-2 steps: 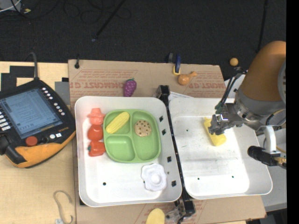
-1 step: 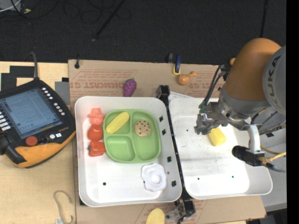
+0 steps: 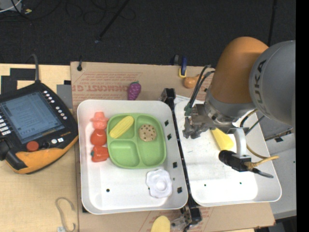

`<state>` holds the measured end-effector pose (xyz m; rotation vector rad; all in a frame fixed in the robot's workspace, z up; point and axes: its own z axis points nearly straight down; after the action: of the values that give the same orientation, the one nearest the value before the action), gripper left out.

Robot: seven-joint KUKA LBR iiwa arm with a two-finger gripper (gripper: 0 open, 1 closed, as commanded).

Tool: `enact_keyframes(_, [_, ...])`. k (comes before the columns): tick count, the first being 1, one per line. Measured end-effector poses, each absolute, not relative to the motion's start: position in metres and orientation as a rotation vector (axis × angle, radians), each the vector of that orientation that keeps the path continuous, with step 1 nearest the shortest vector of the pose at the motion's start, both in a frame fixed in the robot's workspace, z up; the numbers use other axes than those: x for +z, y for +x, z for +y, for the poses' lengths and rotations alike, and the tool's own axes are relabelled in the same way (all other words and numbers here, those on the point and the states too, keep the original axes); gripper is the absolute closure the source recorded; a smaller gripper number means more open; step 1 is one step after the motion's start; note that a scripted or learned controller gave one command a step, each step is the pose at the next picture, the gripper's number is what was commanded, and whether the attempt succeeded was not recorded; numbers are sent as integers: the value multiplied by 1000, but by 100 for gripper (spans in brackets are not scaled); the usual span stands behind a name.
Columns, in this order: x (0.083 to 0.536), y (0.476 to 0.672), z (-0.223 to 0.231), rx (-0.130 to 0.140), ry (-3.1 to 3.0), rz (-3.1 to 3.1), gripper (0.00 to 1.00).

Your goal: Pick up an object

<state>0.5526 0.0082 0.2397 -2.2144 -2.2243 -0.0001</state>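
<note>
Bins [image 3: 96, 197]: white plastic, smooth, faint sheen. Divided plate [image 3: 126, 154]: green plastic, glossy. Corn [image 3: 120, 126], cookie [image 3: 147, 133], red toys [image 3: 98, 138]: looked moulded plastic, cookie speckled and matt. Board under bins [image 3: 104, 81]: brown cardboard, printed, matt. Bench [image 3: 34, 197]: pale wood-look. Arm [image 3: 277, 81]: grey shell smooth, orange band [image 3: 236, 71] satin.

Left on the surface [image 3: 29, 197]: teach pendant [image 3: 31, 124], orange and grey, screen lit, well apart from the bins. Near the bottom left corner: metal hook [image 3: 65, 211]. Under both bins: cardboard sheet [image 3: 106, 81] with red print. On the cardboard behind the left bin: small purple toy [image 3: 134, 90]. At the far edge: blue and yellow clamp [image 3: 183, 67]. Below the bins at the bottom edge: yellow rounded piece [image 3: 161, 223]
</note>
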Motion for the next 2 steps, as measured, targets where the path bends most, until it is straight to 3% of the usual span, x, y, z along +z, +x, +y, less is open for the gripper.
enact_keyframes(1, [228,564,36,2,-2220,-2221,100])
enact_keyframes(2, [228,544,32,5,-2220,-2219,100])
